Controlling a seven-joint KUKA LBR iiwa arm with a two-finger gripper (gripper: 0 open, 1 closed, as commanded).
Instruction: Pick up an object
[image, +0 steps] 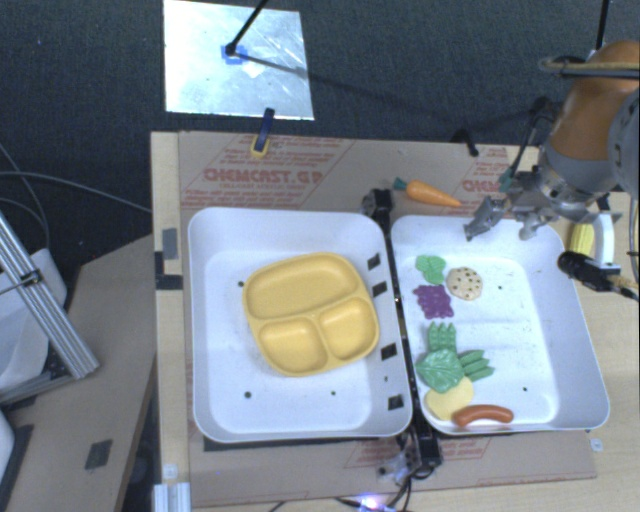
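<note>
My gripper (502, 226) hangs over the far edge of the right bin (560, 330), its two fingers spread apart with nothing between them, so it is open. Below and to its left in the bin lie a green leaf (431, 267), a cookie (464, 283) and purple grapes (432, 299). Nearer the front lie a leafy green vegetable (438, 362), green beans (477, 366), a yellow lemon (449, 400) and a sausage (484, 415). All of them sit along the bin's left side.
The left bin (215, 330) holds a yellow divided plate (310, 312). A carrot (430, 193) lies on the cardboard behind the bins, left of the gripper. A yellow corn piece (581, 240) sits by the right bin's far right rim.
</note>
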